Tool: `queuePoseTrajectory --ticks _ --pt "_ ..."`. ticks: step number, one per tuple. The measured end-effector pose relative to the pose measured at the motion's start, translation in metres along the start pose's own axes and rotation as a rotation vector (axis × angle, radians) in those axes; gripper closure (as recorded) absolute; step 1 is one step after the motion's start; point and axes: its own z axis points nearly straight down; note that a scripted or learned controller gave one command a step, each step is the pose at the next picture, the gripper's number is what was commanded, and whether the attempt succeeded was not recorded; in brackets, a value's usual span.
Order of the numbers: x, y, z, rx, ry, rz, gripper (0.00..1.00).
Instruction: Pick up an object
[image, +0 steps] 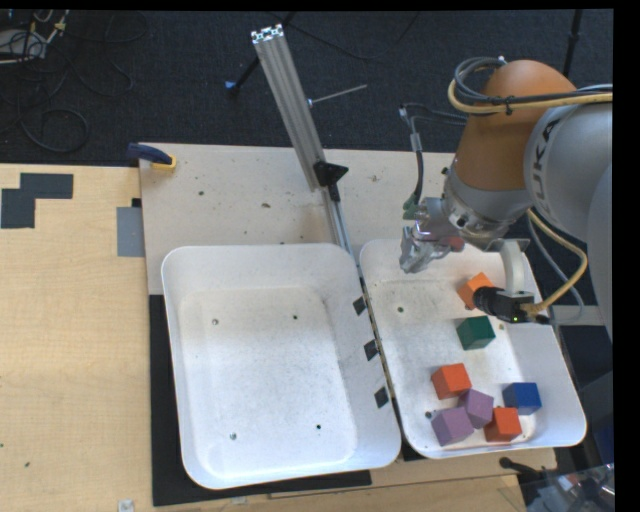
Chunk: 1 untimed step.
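Up at the right bin's (560, 380) far end, the tool (418, 252) hangs low over bare floor; whether it is clenched or released, I cannot tell. Blocks lie nearer: orange (451, 380), green (476, 332), blue (522, 396), purple (452, 424).

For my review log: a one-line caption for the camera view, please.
KUKA arm's hand hovers over the far end of the right bin, away from the colored blocks clustered near its front.
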Motion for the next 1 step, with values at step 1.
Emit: queuePoseTrajectory --ticks 1 --pt "0.0517 0.0037 -0.0092 -0.001 0.0 0.001 1.0"
